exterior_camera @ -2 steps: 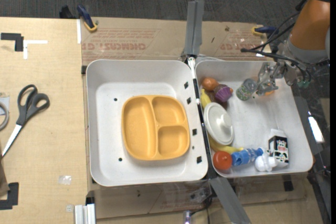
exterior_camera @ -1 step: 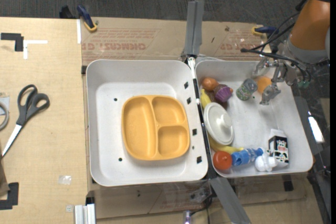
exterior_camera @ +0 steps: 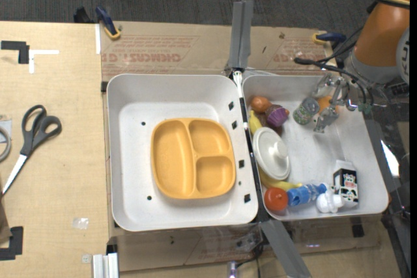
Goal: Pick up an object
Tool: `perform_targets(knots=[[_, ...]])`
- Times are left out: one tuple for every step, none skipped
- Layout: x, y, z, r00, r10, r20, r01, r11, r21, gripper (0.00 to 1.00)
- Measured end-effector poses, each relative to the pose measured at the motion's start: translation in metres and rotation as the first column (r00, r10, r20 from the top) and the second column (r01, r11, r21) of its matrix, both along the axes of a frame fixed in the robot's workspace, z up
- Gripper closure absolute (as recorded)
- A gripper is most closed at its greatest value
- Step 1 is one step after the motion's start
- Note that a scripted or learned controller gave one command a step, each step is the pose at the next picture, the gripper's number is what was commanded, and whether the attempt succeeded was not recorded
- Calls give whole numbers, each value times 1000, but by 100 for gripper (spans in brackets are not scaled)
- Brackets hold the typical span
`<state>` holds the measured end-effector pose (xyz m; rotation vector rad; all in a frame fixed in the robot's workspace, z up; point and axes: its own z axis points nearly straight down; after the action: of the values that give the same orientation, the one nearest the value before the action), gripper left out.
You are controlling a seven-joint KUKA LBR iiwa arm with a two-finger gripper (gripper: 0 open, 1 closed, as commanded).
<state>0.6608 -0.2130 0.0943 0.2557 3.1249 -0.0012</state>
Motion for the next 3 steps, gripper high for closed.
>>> perform_targets(knots=[[2, 1, 12, 1000, 3, 7, -3, 1000, -2, 100], [-22, 27, 161, 998, -68, 1, 68, 998, 0, 100], [-26, -9, 0, 1000, -21, 0, 21, 1000, -1, 100]])
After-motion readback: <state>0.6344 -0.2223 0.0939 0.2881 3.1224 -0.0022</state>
